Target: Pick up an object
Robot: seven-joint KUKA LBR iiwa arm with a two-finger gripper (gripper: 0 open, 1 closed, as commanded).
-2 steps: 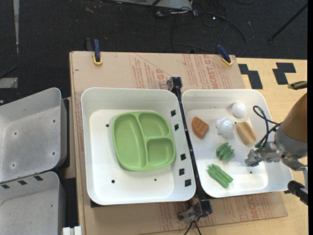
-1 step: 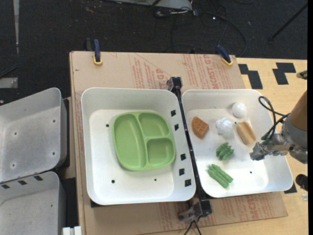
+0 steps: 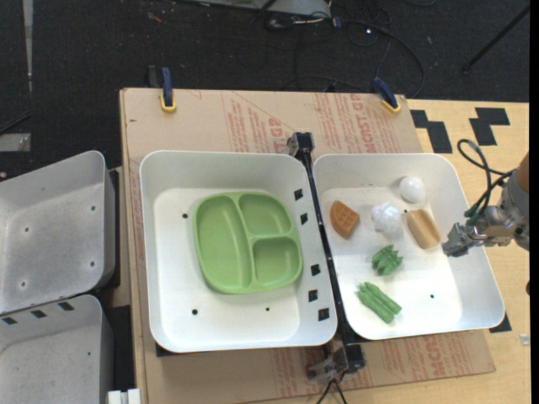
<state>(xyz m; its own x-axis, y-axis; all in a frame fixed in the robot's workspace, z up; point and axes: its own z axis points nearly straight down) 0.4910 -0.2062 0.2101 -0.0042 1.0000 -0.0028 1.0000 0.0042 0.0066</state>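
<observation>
In the camera view the tool (image 3: 461, 241) sits at the right rim of the right bin (image 3: 438, 171), low over the edge; it is too small and dark here to judge its opening, and nothing shows in its hold

The nearest thing to it is the tan bread roll (image 3: 423, 227), just to its left and a touch farther up the view, near but apart. The roll's long axis runs roughly up and down the view with a slight slant, so it lies broadside to a reach coming from the right. Just beyond the roll are a white crumpled lump (image 3: 387, 218) and a white ball (image 3: 412, 189); farther left is a brown waffle (image 3: 344, 219). Down and left of the tool lie two green vegetable pieces (image 3: 386, 260) (image 3: 378, 301), well apart from it

The bin floor is smooth and white, with bare room between the tool and the roll. The left bin (image 3: 160, 225) holds a green divided plate (image 3: 248, 241), far across the divider. Both bins rest on the table (image 3: 227, 116)
</observation>
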